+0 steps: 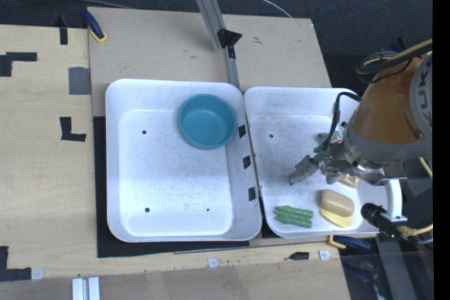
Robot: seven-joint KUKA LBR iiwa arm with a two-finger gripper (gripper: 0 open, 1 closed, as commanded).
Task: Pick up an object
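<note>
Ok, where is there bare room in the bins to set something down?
Most of the left bin floor below the blue bowl is bare, as is the right bin's upper-left floor. Its lower right is crowded: gripper, green object, yellow block.

At the right of the frame a grey arm (390,144) with a broad orange band is seen, black cables looped beside it, ending in a dark metal pincer (309,168).

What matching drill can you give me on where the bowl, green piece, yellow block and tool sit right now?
Things:
1. blue bowl
2. green piece
3. yellow block
4. tool

Places:
A. right bin, front edge, left of the yellow block
B. left bin, back right part
C. right bin, front right corner
D. over the right bin's middle

Pairs: 1-B, 2-A, 3-C, 4-D
</note>
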